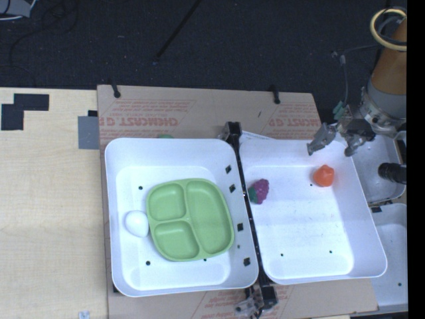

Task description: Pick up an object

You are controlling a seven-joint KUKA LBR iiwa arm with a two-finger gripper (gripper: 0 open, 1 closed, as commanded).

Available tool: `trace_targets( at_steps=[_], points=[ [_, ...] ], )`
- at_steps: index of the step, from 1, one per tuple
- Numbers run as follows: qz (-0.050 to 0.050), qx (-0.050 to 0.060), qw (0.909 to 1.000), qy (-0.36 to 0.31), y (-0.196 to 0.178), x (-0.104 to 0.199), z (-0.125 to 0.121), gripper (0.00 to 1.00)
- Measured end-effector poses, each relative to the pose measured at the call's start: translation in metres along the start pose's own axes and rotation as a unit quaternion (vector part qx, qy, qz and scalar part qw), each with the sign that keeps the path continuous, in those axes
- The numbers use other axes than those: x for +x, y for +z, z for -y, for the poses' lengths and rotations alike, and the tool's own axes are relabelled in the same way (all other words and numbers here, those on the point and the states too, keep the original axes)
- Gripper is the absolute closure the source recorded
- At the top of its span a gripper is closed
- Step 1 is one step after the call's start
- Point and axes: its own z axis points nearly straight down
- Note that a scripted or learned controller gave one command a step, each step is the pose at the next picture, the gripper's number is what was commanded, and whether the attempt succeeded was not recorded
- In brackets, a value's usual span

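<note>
Two white bins sit before me; my gripper (pixel 337 142) hangs wide open and empty above the right bin's (pixel 312 251) far edge. Approach step: I'd descend onto the orange object (pixel 324 176) just below.

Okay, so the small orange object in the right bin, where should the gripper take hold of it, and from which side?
Probably from straight above, fingers closing across the middle of the small orange object. It looks compact and rounded, standing free on the right white bin floor, apart from the purple lump. The gripper hangs open just above it.
</note>
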Motion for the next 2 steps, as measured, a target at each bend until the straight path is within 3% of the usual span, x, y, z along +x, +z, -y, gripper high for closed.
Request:
trace_targets(
  at_steps=[1,2],
  points=[
    [0.001,-0.006,1.0000,-0.001,-0.007,0.000,-0.002,0.00],
    [0.000,-0.002,1.0000,-0.001,0.058,0.002,-0.002,0.00]
  ],
)
